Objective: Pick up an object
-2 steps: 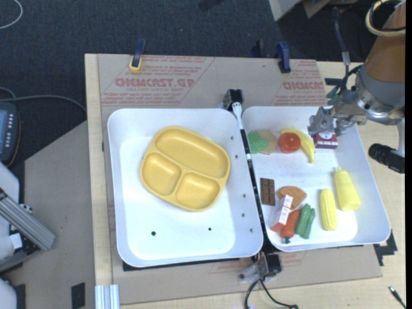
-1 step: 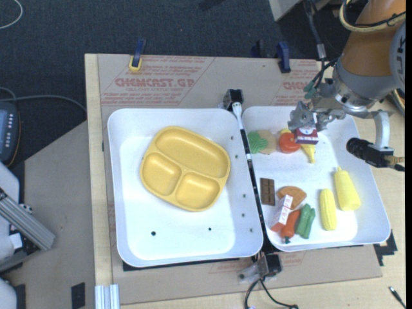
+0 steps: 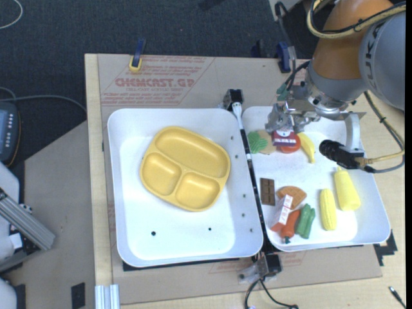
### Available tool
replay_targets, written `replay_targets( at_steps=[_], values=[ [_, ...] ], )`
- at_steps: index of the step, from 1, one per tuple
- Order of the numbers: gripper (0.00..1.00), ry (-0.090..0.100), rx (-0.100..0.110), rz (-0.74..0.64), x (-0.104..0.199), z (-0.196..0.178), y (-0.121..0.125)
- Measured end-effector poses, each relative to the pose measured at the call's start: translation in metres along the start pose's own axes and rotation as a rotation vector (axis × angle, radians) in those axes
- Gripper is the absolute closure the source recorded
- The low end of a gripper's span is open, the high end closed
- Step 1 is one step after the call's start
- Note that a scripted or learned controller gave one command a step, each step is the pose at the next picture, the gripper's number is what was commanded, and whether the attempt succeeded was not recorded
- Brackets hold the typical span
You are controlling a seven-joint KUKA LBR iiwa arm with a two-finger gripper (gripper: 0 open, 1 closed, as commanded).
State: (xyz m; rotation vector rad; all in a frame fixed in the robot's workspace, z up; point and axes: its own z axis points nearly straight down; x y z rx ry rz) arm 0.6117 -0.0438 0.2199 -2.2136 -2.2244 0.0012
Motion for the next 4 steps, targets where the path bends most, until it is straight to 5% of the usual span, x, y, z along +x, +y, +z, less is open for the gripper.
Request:
replay_targets(
  at_steps=[1,4],
  values=[
    [1.00,-0.001,-0.006,0.001,0.028,-0.007,0.013],
    [1.00,-0.002,0.000,0.003,0.038,0.002,0.005]
  ],
)
